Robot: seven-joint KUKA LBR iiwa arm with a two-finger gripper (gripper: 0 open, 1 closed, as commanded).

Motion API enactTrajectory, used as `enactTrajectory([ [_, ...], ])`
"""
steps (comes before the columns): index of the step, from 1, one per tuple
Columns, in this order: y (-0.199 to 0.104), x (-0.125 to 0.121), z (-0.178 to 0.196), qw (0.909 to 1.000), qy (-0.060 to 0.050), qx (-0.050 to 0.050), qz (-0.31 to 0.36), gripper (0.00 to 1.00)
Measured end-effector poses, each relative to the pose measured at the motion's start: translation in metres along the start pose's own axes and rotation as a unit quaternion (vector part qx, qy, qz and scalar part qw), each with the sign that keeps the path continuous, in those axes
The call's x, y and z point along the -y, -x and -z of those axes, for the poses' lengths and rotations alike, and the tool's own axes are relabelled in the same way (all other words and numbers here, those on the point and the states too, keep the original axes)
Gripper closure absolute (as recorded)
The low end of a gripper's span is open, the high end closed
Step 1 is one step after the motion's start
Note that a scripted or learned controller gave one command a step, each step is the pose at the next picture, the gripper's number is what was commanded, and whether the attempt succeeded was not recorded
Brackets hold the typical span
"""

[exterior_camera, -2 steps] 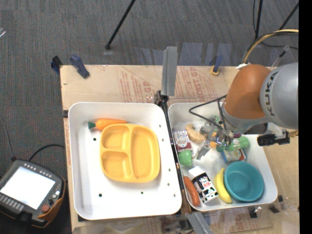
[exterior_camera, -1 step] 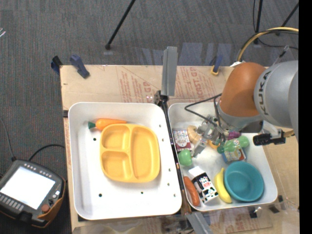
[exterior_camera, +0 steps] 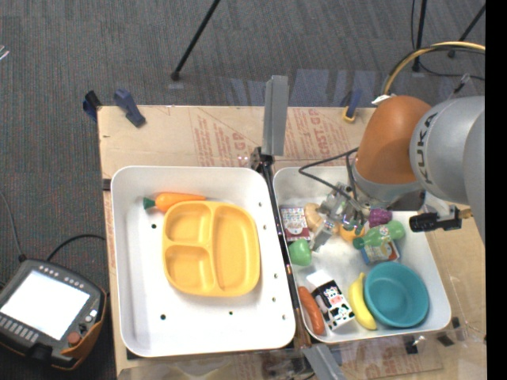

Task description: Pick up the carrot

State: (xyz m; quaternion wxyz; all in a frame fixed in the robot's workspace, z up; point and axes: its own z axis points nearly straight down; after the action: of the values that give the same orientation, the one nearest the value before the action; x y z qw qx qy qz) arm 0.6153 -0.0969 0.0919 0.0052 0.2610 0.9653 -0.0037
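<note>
While two white bins [exterior_camera: 127, 212] sit side by side, one grey arm [exterior_camera: 444, 145] hangs over the right bin.
One yellow tray [exterior_camera: 211, 248]; one carrot [exterior_camera: 176, 200] in the left bin at the tray's top edge, lying left-right, green end left; gripper [exterior_camera: 331, 220] fingers unclear.

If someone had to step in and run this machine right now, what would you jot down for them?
Gripper: low over the right bin, among the clutter of toys near its upper middle. It is not on the carrot.

Carrot: lying in the left bin, along the upper edge of the yellow divided plate, its green end pointing left. Nothing is touching it.

Done: nothing yet; the carrot is untouched.

Left: bring the arm across the divider into the left bin, come down on the carrot, close on it and lift it.
</note>
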Motion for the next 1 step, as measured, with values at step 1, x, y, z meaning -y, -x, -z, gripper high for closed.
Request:
enactTrajectory([
  [1,-0.0027,0.0074,-0.002,1.0,0.002,-0.004,-0.005,0.0],
])
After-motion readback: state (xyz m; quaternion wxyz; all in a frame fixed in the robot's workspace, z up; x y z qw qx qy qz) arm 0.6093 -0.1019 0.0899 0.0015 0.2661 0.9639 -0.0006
